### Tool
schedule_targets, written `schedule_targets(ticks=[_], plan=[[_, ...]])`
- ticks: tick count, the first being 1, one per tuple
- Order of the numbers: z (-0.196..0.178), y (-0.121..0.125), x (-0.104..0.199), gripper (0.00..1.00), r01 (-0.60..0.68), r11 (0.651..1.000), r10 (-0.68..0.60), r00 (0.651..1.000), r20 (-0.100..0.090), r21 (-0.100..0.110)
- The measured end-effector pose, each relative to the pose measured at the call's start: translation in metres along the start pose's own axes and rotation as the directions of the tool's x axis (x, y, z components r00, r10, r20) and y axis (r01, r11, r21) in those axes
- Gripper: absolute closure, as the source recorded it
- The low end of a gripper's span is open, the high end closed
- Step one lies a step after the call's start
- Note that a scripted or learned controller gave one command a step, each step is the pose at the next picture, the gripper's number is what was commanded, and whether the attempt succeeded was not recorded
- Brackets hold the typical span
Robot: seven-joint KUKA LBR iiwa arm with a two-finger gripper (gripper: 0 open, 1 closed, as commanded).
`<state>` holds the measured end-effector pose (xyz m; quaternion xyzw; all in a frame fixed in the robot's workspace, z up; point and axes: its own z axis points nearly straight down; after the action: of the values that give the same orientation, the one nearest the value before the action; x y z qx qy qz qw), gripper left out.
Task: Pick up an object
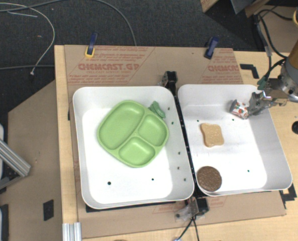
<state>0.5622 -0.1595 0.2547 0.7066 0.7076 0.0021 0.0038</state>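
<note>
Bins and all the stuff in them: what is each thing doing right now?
Green plate: flat in the left bin, right way up.
Toast slice: lying flat in the right bin.
Brown round patty: flat by the right bin's near edge.
Small silver and red thing: lying next to the tool.

Red print on the cardboard sheet under the bins reads, upside-down or mirrored, something like "CHEMCAST GP" at far left; a similar red word at far right is partly hidden.
</note>
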Motion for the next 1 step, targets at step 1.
schedule_targets(ticks=[1], plan=[[0.0090,-0.0052,0.0622,1.00,0.005,1.000,-0.005,1.000,-0.006,0.011]])
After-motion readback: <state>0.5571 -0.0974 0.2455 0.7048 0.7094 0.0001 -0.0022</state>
